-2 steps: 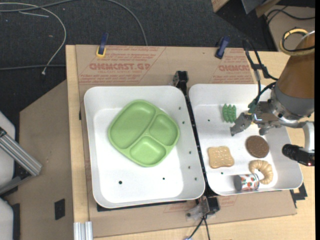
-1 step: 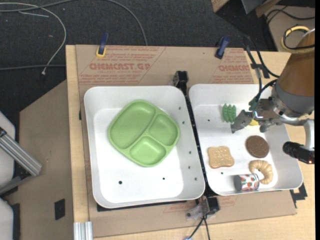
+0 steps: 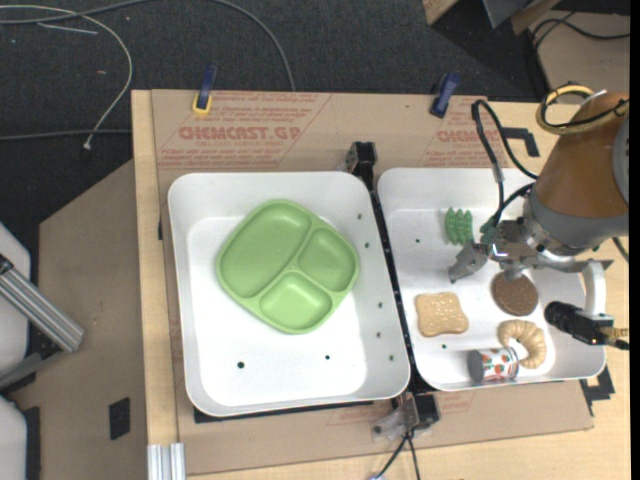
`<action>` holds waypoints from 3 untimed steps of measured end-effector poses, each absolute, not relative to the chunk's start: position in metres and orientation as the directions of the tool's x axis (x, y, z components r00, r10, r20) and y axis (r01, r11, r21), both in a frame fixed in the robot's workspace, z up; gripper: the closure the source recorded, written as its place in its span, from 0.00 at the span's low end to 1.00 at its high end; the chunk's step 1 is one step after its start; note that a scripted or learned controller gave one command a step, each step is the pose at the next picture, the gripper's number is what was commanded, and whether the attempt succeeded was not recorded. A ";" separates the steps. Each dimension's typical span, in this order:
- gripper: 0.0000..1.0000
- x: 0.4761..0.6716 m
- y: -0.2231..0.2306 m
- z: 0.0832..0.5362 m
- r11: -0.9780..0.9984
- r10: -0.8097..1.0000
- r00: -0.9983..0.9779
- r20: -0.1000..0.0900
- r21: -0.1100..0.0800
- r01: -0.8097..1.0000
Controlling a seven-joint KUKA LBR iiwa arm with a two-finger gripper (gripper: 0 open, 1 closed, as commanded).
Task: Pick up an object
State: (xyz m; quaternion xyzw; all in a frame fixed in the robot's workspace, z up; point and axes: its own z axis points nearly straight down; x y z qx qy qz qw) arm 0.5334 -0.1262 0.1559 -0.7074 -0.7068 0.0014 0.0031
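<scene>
The right bin (image 3: 420, 208) holds a green ridged toy (image 3: 458, 226), a tan square cracker (image 3: 441, 314), a round brown cookie (image 3: 515, 293), a curled tan pastry (image 3: 527, 340) and a small can (image 3: 493, 365) lying on its side. My gripper (image 3: 468, 264) hangs over this bin, just below the green toy and above the cracker, left of the cookie. Nothing shows in its grasp.
A green divided plate (image 3: 288, 265) lies in the left bin (image 3: 200, 348). The arm's grey and orange body (image 3: 585, 188) covers the right bin's far right side. A black clamp (image 3: 361, 157) sits where the two bins meet at the back.
</scene>
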 end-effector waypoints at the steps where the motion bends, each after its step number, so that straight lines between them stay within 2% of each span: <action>1: 0.00 0.532 -0.123 0.115 0.000 1.000 0.000 0.002 -0.004 1.000; 2: 0.00 0.534 -0.122 0.087 0.000 1.000 0.000 0.004 -0.001 1.000; 3: 1.00 0.536 -0.122 0.101 0.000 1.000 0.000 0.003 0.007 1.000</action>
